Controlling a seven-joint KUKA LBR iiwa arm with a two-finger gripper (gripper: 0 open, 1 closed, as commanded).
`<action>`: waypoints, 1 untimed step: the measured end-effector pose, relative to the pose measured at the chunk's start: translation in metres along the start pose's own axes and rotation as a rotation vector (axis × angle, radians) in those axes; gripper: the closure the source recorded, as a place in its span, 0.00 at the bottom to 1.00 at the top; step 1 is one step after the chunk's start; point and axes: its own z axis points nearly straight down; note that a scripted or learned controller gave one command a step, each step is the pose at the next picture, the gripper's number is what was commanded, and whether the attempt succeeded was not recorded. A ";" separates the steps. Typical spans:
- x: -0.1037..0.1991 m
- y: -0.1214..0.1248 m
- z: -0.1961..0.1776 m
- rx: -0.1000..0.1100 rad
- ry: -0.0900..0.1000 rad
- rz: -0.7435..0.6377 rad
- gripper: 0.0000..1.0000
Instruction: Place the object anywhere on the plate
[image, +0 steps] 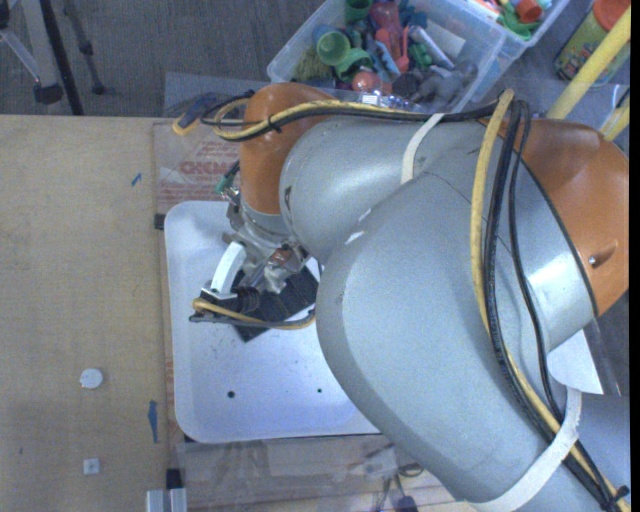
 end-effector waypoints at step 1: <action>-0.086 -0.016 -0.045 0.004 -0.003 -0.491 1.00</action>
